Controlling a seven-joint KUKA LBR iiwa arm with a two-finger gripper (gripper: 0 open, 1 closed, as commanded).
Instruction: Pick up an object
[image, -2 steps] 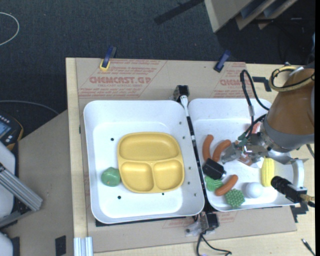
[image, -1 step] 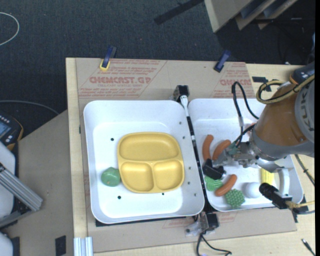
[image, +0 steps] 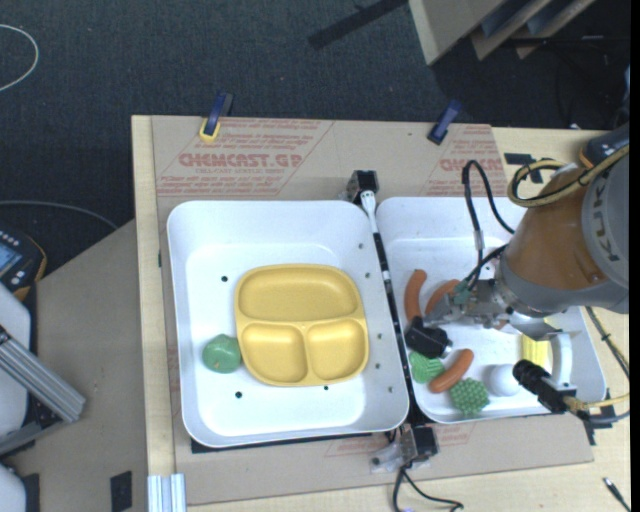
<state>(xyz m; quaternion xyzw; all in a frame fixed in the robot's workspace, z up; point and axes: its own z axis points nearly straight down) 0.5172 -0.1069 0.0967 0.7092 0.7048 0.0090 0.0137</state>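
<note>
In the right white plastic bin (image: 590, 385), the black two-finger gripper (image: 428, 340) sits low among three small orange-red toy sausages (image: 414, 290), likely light, stiff and smooth, best pinched across the middle, though whether it is spread or clamped I cannot tell.

My orange band (image: 545, 225) tops a grey wrist. At nine o'clock, a yellow divided tray (image: 300, 322) and pale green ball (image: 222, 353) sit in a white bin (image: 190, 240). Near me: orange-red sausages (image: 414, 290), a spiky green ball (image: 468, 396), black gripper (image: 428, 340).
</note>
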